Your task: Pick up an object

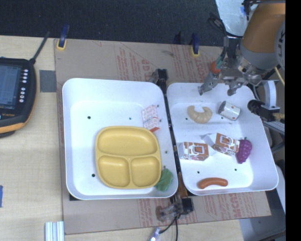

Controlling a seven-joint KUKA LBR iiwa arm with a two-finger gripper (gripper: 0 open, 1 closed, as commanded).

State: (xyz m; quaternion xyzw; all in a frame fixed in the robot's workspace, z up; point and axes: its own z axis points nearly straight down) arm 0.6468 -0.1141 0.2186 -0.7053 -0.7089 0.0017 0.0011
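Observation:
My gripper hangs over the far edge of the right bin, its two fingers spread apart with nothing between them. Just below it in the bin lie a tan croissant and a small silver can on its side. Nearer the front lie two orange-and-white cartons, a purple grape bunch and a sausage.
The left bin holds a yellow divided plate, a small red-and-white packet and a green item at its front right corner. A pendant with a screen lies at the far left of the bench.

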